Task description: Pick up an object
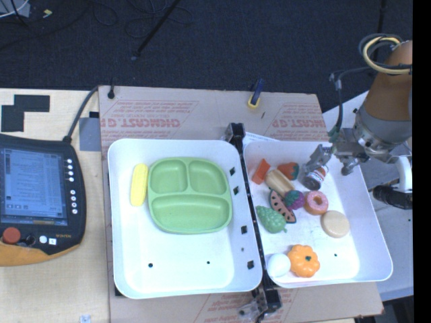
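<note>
left bin (175, 264) front half: bare floor, open from above
left bin back half: green plate (190, 195), yellow toy (139, 184) just beside its left edge
right bin (360, 247) right side: bare strip, open
right bin middle: donut (316, 202), purple grapes (294, 198), watermelon slice (281, 207) packed touching; tight gaps
right bin front: pumpkin (304, 260), egg (279, 265) touching, near front wall

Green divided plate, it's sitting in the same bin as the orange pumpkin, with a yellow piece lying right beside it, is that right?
Not quite. The camera view shows the green divided plate in the left-hand bin, while the orange pumpkin is in the right-hand bin. The yellow piece does lie right beside the plate.
</note>
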